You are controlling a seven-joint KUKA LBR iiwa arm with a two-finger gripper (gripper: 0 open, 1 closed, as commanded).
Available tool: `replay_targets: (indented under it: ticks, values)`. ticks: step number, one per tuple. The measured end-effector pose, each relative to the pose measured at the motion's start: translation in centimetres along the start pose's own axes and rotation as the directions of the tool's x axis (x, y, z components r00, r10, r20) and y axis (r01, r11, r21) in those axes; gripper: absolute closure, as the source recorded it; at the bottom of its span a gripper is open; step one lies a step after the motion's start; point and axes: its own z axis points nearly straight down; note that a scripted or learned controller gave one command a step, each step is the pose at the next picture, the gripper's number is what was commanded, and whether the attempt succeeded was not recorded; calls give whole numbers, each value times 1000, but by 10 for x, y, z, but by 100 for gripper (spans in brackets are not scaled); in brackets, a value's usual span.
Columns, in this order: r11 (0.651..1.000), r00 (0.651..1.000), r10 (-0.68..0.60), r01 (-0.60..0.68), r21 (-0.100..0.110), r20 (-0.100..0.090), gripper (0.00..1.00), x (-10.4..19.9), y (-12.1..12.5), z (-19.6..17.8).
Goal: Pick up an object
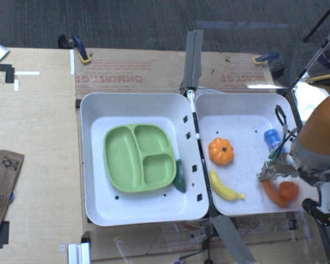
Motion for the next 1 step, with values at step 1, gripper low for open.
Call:
replay_targets:
  ticks: [1]
  values:
    - [999, 999, 43, -43, -2, 4, 100, 57, -2, -120]
